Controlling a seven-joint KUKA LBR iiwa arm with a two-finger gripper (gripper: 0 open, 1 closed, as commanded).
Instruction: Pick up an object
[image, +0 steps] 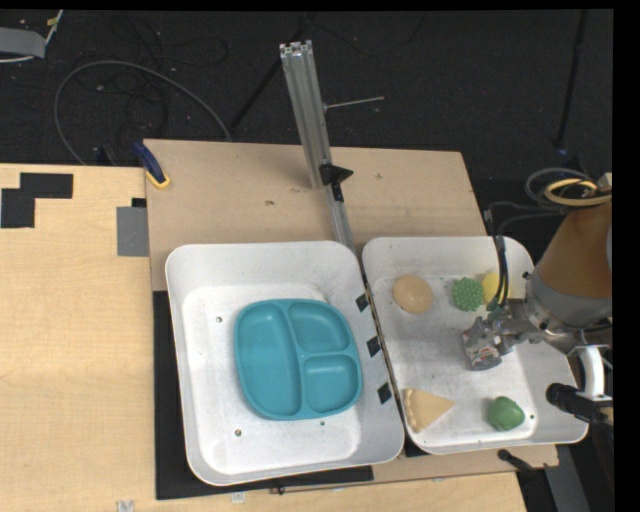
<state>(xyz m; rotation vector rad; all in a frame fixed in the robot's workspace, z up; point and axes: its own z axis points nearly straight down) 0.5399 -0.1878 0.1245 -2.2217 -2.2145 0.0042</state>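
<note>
A wooden bench (250, 190) carries two white bins: the left bin (200, 290) has a teal plate (297, 357), the right bin (440, 260) has small food items. The arm (575, 265) comes in from 3 o'clock, and its gripper (483, 350) is low over the right bin's middle; how wide it stands, I cannot tell. From the gripper, a green ball (466, 293) is near at 12 o'clock, a yellow piece (492, 288) beside it, a tan bun (412, 295) at 10, a wedge (428, 408) at 7, a green piece (507, 413) at 5.

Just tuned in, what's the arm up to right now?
The arm has its gripper low in the right bin, among a tan ball, a green bumpy ball, a wedge and a green piece. Nothing visibly held. A teal tray lies in the left bin.
</note>
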